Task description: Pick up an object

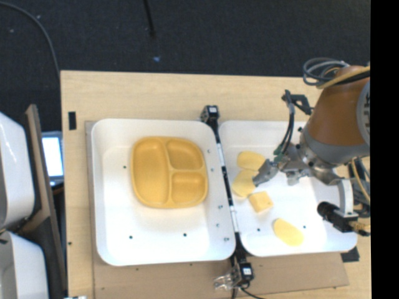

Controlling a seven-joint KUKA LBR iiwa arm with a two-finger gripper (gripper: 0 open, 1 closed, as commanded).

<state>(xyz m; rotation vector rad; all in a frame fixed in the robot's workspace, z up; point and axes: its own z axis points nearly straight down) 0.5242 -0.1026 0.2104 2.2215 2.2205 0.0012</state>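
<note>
Camera view shows the gripper (267, 171) low in the right bin (324, 245), its tip beside two yellow pieces (248, 161) near the divider. How far it stands open cannot be told, nor whether it grips anything. A good grasp would centre on one piece. The arm's bulk hides the bin's right side.

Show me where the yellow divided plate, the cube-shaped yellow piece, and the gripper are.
yellow divided plate (168, 171): camera view, on its central divider.
cube-shaped yellow piece (260, 201): camera view, on its top face.
gripper (262, 173): camera view, at its fingertips.
</note>
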